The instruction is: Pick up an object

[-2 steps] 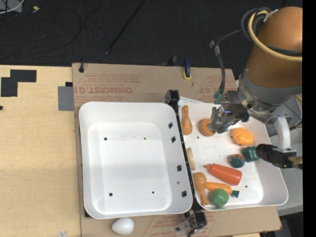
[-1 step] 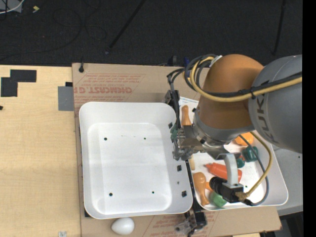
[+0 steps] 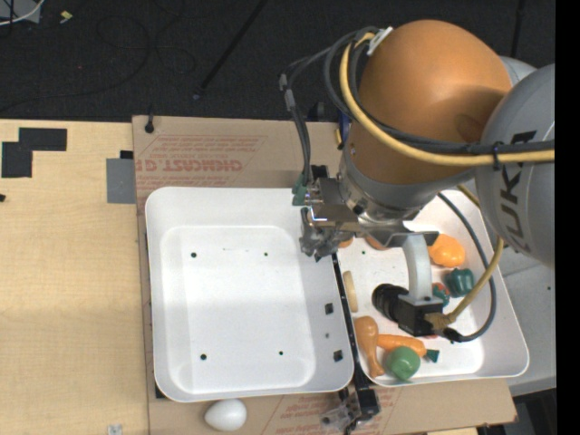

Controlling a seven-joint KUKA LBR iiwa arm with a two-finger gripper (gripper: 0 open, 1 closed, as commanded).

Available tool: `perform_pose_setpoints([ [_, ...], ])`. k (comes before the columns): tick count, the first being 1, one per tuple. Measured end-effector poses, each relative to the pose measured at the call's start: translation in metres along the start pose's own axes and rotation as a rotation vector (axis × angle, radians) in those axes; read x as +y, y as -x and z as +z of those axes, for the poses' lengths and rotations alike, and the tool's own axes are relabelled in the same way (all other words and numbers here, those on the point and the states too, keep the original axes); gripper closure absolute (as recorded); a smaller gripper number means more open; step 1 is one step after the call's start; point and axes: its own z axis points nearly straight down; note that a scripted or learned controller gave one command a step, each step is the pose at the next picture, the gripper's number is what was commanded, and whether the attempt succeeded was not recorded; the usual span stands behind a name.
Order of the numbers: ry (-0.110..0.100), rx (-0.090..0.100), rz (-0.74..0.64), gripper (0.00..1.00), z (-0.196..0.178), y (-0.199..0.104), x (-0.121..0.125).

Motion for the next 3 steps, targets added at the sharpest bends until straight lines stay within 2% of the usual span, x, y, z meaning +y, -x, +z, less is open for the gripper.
perform_pose_setpoints([
  [1,0.003,0.001,-0.001,1.00,-0.090,-0.095,0.060],
  [2,0.000,-0.003,0.007,1.00,-0.172,-0.090,0.115],
  [3,-0.026,-0.011,0.003,1.00,-0.004,-0.115,0.151],
])
